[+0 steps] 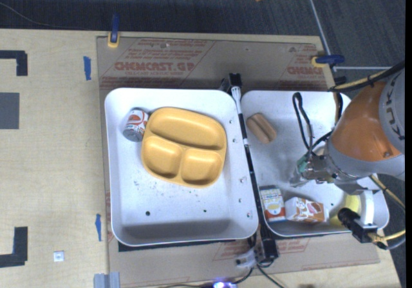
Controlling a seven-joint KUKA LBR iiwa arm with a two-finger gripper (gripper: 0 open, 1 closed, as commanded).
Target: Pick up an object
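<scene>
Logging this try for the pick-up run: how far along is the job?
Done: the arm has reached over the right bin, with the gripper low above its floor. In hand: nothing visibly. Left: grasping and lifting something. The brown block and two cartons lie there; the yellow tray and can sit in the left bin.

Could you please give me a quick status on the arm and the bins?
End effector low over right bin. Nothing seen held. Brown block, two cartons lie loose there. Yellow divided tray and can in left bin.
</scene>
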